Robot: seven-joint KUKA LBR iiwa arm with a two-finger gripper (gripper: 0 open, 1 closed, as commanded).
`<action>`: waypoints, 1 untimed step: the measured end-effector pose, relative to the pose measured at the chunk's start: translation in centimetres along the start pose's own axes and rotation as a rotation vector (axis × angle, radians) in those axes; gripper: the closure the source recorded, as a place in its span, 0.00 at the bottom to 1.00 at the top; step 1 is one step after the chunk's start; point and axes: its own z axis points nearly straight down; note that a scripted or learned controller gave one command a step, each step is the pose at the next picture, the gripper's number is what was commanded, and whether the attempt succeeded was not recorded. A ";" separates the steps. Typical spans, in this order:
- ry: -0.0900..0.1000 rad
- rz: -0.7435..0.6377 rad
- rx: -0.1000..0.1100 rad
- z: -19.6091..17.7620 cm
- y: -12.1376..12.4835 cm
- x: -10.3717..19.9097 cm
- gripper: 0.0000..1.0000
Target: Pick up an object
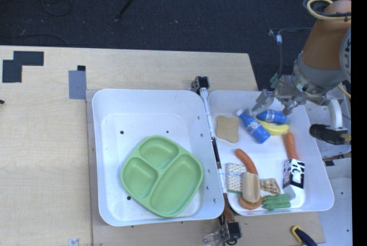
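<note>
Overhead slanted view of the bench. The gripper (274, 102) hangs low over the far end of the right bin (321, 196), its fingers spread apart with nothing visibly between them; how close the tips are to the bin floor is hard to judge from this angle.

Directly beneath and just toward the camera from the gripper lies a cluster of three things: a small blue bottle (272, 116), a yellow banana (275, 127) touching it on the near side, and a larger blue bottle (254, 127) slightly to the camera's left. The small bottle is the nearest candidate for picking; its long axis runs roughly across the view, left to right, so the fingers would probably need to close across its short width.

Farther from the gripper, toward the camera, lie a tan bread slice (227, 129), two orange sausages (246, 161) (291, 146), a black-and-white packet (295, 173) and a green toy (276, 202). Well away to the camera's left, the left bin (109, 110) holds a green divided plate (162, 175).
</note>
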 end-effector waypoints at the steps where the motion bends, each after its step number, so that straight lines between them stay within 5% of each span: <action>1: 0.000 0.001 -0.004 12.8 -3.5 -3.3 0.00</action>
